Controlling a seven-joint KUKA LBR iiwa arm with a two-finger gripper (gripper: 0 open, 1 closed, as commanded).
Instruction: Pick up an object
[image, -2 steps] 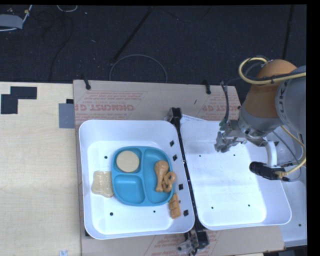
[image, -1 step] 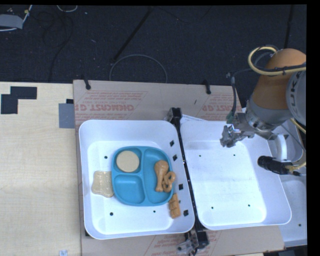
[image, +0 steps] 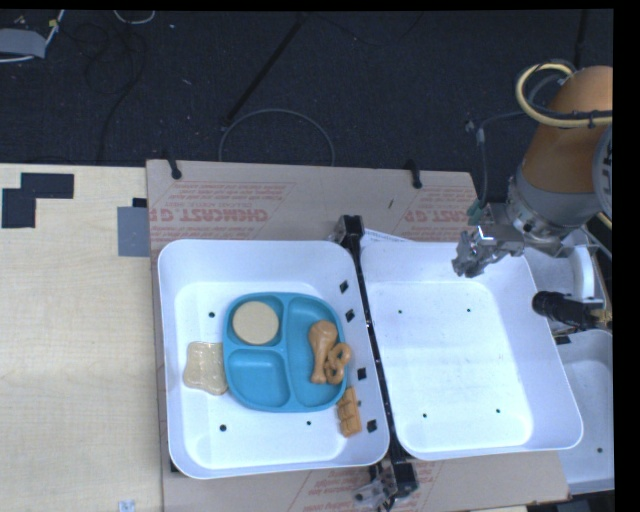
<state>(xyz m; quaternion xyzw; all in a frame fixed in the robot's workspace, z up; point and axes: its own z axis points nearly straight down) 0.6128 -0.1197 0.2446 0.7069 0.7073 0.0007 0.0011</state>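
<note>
The pincer hung over the back edge of the right bin, near its far corner; the view was too small and dark there to tell how far apart it stood, and nothing could be seen in it. The arm stood behind it at the right of the tabletop.

Everything worth picking lay well apart from it, in the left bin. A blue divided tray sat in the middle of that bin. In its back-left compartment lay a round tan disc; in its right compartment lay a knobbly brown piece. A pale, flattish slab rested on the bin floor, touching the tray's left rim, and a small brown chunk lay just beside the tray's front-right corner, close to the divider between the bins.

To do the step well, the arm would probably need to cross the divider and pick one target cleanly. The slab looked the easiest choice: it lay on the open floor with free room on its left. The chunk seemed riskier, crowded by tray and bin wall, and the disc looked too flat to pinch easily. A straight descent, centred over the piece, would likely avoid nudging the tray.
</note>
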